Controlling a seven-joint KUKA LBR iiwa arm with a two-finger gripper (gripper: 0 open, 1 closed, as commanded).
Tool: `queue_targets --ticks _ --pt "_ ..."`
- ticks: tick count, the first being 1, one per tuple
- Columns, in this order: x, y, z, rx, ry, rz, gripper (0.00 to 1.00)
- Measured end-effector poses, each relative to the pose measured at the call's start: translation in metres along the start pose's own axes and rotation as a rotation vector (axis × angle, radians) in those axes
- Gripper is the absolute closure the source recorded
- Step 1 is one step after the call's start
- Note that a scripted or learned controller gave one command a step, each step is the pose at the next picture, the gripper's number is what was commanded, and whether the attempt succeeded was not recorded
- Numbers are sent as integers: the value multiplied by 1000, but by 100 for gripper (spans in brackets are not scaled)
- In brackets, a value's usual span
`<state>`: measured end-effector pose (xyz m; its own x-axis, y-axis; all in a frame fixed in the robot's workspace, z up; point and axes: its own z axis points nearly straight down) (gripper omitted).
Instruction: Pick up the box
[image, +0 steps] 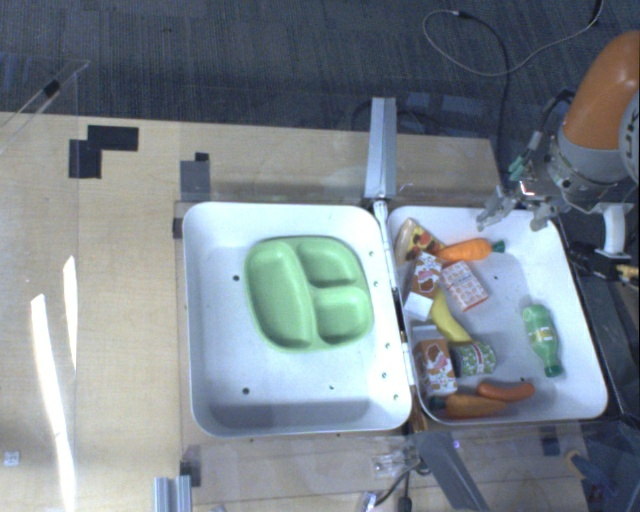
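Wooden bench (110, 300), two bins. I see end effector (521, 211) spread wide, holding nothing, above right bin's (585, 330) far edge; box (465, 287) lies apart.

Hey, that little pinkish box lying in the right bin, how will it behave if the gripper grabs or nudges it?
The box lies flat with broad faces, so it probably slides rather than rolls. It looks small and likely light, perhaps cardboard that could dent. The banana lies right beside it, so a nudge may shift that too. The gripper is over the bin's far edge.
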<state>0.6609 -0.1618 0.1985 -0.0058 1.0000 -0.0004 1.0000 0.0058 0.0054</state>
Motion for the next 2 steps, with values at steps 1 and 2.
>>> queue_targets --ticks 1,2 --pt "9 -35 97 -10 -2 106 0" --pt "9 -37 99 -29 -7 -35 0"
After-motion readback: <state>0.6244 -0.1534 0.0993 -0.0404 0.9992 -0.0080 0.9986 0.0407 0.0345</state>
